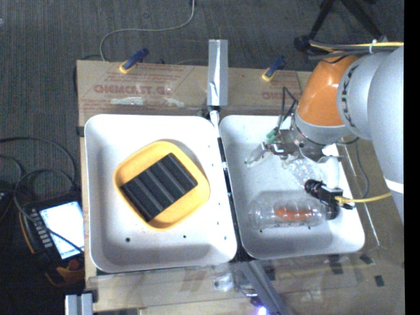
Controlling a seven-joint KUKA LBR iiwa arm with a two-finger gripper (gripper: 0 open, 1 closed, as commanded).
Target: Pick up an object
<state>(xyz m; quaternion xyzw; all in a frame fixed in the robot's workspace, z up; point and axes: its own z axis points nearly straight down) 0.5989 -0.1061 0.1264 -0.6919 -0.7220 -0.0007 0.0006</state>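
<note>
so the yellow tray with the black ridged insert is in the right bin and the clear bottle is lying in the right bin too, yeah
Not quite. The camera view shows the yellow tray with the black ridged insert in the left bin, not the right one. The clear bottle is indeed lying on its side in the right bin, as you said.

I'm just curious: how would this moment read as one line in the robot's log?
tool: low in right bin | clear bottle: lying nearby, not seen gripped | yellow-black tray: left bin
</note>
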